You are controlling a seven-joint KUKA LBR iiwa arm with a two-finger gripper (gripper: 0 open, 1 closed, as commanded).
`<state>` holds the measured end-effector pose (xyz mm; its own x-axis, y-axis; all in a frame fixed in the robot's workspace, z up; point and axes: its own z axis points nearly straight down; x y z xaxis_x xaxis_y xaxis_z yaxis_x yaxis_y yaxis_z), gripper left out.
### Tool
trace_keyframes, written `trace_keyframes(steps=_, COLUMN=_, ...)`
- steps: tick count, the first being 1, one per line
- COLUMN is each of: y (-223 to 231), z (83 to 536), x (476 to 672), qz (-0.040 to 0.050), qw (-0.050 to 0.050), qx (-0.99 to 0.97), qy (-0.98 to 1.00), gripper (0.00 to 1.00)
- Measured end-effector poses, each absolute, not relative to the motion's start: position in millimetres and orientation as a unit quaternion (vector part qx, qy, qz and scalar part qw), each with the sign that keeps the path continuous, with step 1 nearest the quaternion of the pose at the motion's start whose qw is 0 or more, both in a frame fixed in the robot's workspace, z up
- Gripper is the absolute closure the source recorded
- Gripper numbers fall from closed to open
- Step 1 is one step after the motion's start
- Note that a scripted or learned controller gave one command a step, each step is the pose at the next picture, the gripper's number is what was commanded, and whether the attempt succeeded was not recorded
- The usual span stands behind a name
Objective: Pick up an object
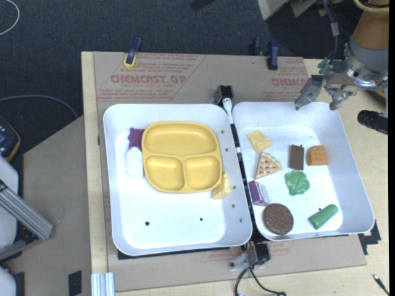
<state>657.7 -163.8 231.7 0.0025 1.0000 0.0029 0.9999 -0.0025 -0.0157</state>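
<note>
Camera view: gripper [321, 95] spread wide, empty, above far rim of right bin [355, 165]. I rec. dropping straight onto orange waffle [317, 155], w/ fingers clear of brown bar [297, 156].

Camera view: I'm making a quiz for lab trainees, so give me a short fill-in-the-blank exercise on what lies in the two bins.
1. The yellow tray lies in the ____ bin.
2. The waffle lies right of the ____ bar.
3. The pincer hangs over the right bin's ____ edge.
4. The tray has ____ compartments.

Missing words: left; brown; far; three
</note>
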Motion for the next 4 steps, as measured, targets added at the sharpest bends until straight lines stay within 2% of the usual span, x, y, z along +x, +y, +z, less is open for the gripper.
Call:
trace_keyframes(steps=1, y=-163.5, z=241.1, x=660.3, qz=0.0002, qw=0.0, qx=-0.707, qy=-0.707, gripper=0.0)
trace_keyframes(steps=2, y=-160.6, z=177.2, x=657.4, qz=0.0021, qw=0.003, qx=-0.707, qy=-0.707, gripper=0.0)
trace_keyframes(steps=4, y=-156.4, z=81.4, x=656.7, qz=0.0017, qw=0.003, qx=-0.706, qy=-0.708, gripper=0.0)
